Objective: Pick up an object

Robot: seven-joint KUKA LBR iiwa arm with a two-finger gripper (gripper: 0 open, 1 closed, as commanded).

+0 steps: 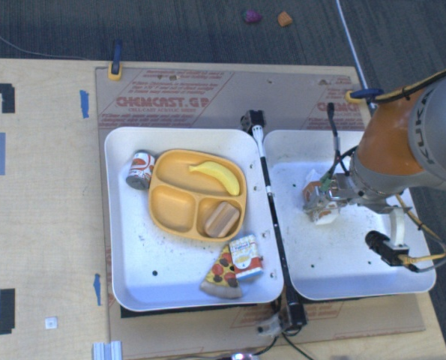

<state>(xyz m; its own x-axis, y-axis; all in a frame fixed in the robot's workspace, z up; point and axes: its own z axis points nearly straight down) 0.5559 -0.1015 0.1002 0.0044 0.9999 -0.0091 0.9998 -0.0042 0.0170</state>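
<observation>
Seemingly the end effector (321,201) grips a brown-and-white object (318,205) (blurred); finger spread unclear

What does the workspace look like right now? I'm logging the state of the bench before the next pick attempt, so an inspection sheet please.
Surface: two white bins, left bin and right bin, on a cardboard sheet.
Job's things: in the left bin, a yellow divided plate holding a banana and a hot dog; beside it a can, a small carton, a pizza slice. In the right bin, a small object at the tool.
Clutter: two small bits on the floor.
Grippers: tool low in the right bin; grip unclear.
Cables: black cable near the arm.
Surroundings: dark carpet, blue tape marks.
</observation>
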